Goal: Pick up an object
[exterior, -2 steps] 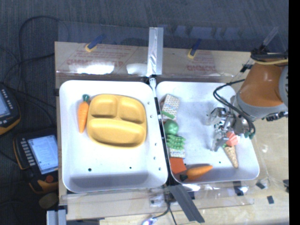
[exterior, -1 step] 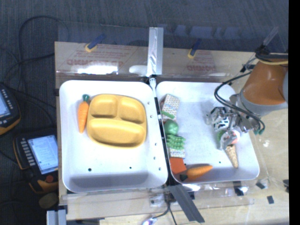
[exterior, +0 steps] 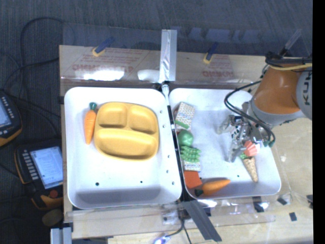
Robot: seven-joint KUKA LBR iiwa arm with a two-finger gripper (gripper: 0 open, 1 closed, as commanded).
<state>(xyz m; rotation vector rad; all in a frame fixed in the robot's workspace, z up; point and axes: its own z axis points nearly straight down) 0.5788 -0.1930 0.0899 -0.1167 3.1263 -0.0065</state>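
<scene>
Hovers low in the right bin [exterior: 264, 187], gripper [exterior: 238, 139] just beside the ice cream cone [exterior: 250, 166]; jaw state impossible to tell.

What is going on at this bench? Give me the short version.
A grey robot arm reaches in from the right and has its gripper down in the right bin, close beside a toy ice cream cone. Whether it holds anything cannot be told. Along that bin's left side lie a patterned box, green toy vegetables and a carrot. The left bin holds a yellow divided tray and another carrot.
</scene>
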